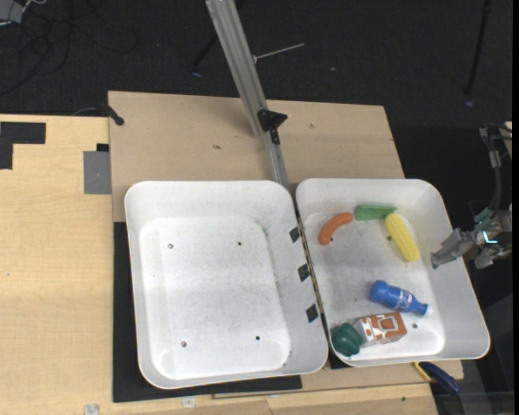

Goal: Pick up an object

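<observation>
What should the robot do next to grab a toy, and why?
Probably slide left over the right bin, toward the yellow corn. The end effector sits at that bin's right rim, holding nothing, and the corn lies nearest.

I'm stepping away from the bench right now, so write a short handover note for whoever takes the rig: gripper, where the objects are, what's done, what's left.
Gripper: at the right rim of the right bin, with nothing seen in its grasp.
Objects, all in the right bin: orange sausage-shaped piece, green piece, yellow corn, blue bottle, brown bottle with green cap.
Left bin is beside it.
Done: no pick yet.
Left: descend on one object, grasp, lift.
</observation>
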`<state>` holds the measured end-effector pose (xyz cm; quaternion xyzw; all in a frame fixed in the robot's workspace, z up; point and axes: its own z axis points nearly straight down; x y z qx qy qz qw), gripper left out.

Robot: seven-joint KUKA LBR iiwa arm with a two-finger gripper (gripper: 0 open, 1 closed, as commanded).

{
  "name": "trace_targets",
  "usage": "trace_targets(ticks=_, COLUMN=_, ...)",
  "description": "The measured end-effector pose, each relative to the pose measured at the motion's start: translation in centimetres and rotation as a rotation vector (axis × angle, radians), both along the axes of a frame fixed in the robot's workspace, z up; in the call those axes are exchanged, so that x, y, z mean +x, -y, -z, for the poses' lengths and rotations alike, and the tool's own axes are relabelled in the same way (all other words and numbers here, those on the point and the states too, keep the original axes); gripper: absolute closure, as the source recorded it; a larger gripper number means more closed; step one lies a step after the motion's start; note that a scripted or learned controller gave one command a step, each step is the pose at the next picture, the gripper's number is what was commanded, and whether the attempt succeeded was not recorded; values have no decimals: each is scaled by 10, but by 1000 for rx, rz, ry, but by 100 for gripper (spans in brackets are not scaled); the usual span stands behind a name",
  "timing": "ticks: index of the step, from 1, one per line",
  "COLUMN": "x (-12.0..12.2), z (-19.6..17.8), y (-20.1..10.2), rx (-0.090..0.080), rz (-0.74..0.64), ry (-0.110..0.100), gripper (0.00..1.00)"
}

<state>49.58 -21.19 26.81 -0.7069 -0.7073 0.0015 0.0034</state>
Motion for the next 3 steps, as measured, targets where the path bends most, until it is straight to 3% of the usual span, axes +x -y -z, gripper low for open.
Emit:
trace_targets(ticks=1, x=1, z=-2, y=0, rx=-1, rz=1, ry=4, gripper=0)
trace_targets(ticks=3, x=6, z=107, y=2, rx=0, rz=1, ry=-1, gripper=0)
